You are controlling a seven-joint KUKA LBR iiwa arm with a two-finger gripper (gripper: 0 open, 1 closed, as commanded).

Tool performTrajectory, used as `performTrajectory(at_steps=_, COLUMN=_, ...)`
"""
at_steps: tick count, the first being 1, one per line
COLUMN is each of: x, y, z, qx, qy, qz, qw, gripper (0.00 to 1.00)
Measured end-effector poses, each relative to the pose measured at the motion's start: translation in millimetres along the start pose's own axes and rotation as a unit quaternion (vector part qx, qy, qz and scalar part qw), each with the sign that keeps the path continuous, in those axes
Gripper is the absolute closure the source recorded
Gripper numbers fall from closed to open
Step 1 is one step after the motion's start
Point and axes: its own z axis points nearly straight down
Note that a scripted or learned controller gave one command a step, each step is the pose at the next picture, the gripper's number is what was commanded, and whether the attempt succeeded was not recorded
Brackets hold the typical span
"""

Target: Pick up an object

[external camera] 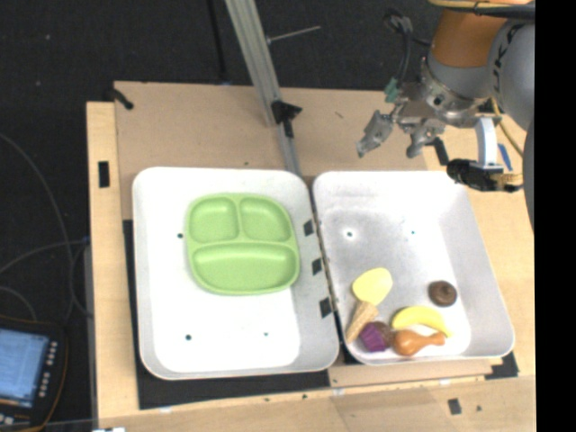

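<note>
Overhead slanted view of the desk (207,124) carrying two shallow white bins side by side. The left bin (162,331) holds a green three-compartment plate (241,245), lying flat toward the bin's far half. The right bin (423,214) holds the candidate objects, all gathered in its near corner, probably because the bin floor lets loose items collect there: a pale yellow ice-cream cone toy (367,297) with its scoop end pointing away from the viewer, a purple item (373,336) just beside the cone's tip, a yellow banana-like piece (419,318), an orange-brown drumstick-shaped piece (416,339) touching or nearly touching the banana piece, and a small dark brown round object (441,292) set a little apart to the right.

The arm (472,25) enters from the right and carries the gripper (394,139) above the far edge of the right bin, raised clear of the bin floor and well apart from the cluster, a stance suited to an approach from above. The fingers (373,137) are spread apart, with a visible gap between them, and nothing lies in that gap; they touch no object. No item has yet been lifted; the pick appears to be at its outset, and the crowding of the objects may make a clean single grasp harder.
</note>
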Motion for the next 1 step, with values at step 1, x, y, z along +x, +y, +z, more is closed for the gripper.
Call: performTrajectory(at_steps=1, x=-0.2, y=0.0, z=0.0, qx=0.000, qy=0.000, qz=0.000, qw=1.0000, gripper=0.00)
